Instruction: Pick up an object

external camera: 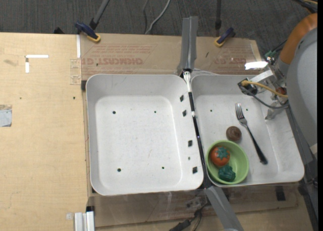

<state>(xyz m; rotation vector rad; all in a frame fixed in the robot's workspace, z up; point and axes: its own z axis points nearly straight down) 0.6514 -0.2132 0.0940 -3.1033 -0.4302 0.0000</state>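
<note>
Though the gripper (273, 108) hangs over the far right corner of the right bin (217, 101), it is half lost against the grey arm (309, 89), so I cannot tell how wide it stands; it seems to have hold of nothing. The pick is not yet made, and everything that could be picked up lies in that bin. Nearest it is a slim metal fork (250, 132) with a dark handle, tines pointing far. Just left of the fork sits a small, dull brown ball (233, 133). At the near left corner is a glossy green bowl (240, 167) holding a red tomato-like thing (220, 156) and a knobbly teal lump (227, 174). The left bin (136, 134) is smooth white plastic.
</note>
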